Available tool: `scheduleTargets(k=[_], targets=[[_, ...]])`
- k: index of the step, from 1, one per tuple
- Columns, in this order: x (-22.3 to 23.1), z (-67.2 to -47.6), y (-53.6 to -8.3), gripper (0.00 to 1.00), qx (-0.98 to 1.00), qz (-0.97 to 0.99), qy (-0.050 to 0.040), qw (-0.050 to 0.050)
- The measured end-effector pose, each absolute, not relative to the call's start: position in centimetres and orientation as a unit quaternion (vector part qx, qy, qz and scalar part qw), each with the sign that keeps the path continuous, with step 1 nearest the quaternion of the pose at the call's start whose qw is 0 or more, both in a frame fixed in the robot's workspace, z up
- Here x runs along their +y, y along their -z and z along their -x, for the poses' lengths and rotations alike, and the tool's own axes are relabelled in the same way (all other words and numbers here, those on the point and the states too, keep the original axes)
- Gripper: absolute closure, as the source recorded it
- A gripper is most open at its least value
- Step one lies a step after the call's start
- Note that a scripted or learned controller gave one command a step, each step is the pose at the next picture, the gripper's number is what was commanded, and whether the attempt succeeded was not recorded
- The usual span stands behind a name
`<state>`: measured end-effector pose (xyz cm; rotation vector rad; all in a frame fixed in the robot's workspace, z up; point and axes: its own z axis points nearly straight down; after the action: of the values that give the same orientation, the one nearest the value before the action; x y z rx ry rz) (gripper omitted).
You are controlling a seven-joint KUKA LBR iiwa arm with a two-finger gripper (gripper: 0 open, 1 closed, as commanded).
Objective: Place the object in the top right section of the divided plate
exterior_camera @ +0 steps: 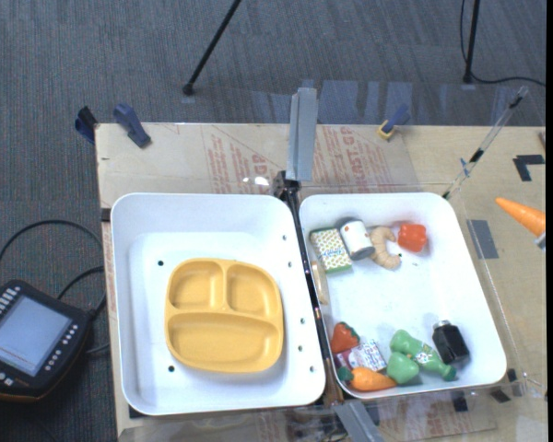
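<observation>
Two bins (129, 247): yellow divided plate (225, 327) left, toys (378, 247) right.

Red printed lettering runs across the cardboard sheet (258, 159) behind the white bins (129, 247) — upside down from this view and too blurred to read. Small packets (330, 250) in the right bin carry labels — none legible.

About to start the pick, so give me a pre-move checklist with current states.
1. Yellow divided plastic plate lies flat in the left white bin: ok.
2. Plate's top right section free of objects: ok.
3. Toy items are in the right white bin, including an orange carrot and a small black bottle: ok.
4. Which object to pick: cannot tell.
5. Gripper position over the bins: cannot tell.
</observation>
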<state>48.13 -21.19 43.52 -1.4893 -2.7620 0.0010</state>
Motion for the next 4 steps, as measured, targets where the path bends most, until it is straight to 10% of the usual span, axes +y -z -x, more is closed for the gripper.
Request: scheduleTargets(k=[3, 4], targets=[[-21.1, -47.8, -43.6, 1.00, -0.961, 0.277, 0.0004, 0.001], [-21.0, -50.6, -43.5, 1.00, -0.986, 0.166, 0.0007, 0.001]])
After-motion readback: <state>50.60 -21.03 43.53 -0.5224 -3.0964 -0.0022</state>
